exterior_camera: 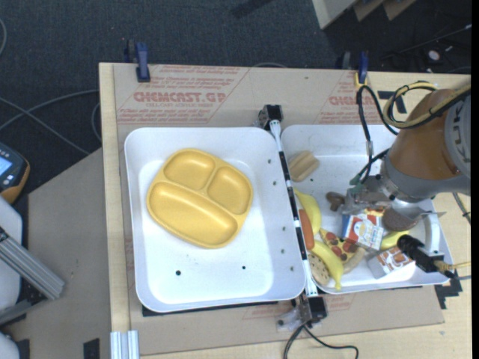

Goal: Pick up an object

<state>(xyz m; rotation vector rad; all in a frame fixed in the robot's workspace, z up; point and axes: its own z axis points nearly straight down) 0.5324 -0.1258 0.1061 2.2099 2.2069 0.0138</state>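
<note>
Claw (374,214) low over cluttered right bin, finger state cannot be told

Crowded pile at lower right of frame: yellow plastic banana (328,254), red-and-white carton (365,229) touching; risk is a descent nudging neighbours, or pinching two items, so the grip slips

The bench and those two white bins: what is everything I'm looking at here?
Left bin: one, white, on the bench's left half.
Divided plate: one, yellow, three compartments, lying in the left bin.
Right bin: one, white, beside the left bin.
Bread roll: one, tan, far left corner of the right bin.
Bananas: two, yellow, along the right bin's left side.
Hot dog: one, red-orange, beside the bananas.
Small cartons: two, white with red and blue print, near side of the right bin.
Bench: one, brown board with red lettering.
Clamps: two, blue, on the far edge.
Arm: one, grey with an orange band, above the right bin.
</note>
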